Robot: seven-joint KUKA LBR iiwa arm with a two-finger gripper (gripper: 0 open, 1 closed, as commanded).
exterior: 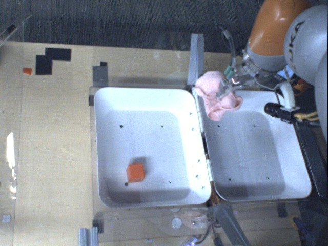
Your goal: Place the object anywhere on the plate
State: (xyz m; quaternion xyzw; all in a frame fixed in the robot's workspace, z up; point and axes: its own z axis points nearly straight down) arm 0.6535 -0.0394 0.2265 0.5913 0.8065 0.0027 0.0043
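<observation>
Orange cube [136, 172] resting in the near-left part of the left bin [107, 137], apart from its walls; beyond it, at the far-left corner of the right bin [302, 183], a pink cloth [218, 94] draped over the rim, grasped between the fingers [229, 87] of the arm [287, 29].

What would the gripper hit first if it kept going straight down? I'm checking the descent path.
Most likely the pink cloth: the gripper sits right at it, over the top-left corner of the right bin. Below the cloth is the bin's rim or floor. Depth is hard to judge from this slanted view.
</observation>
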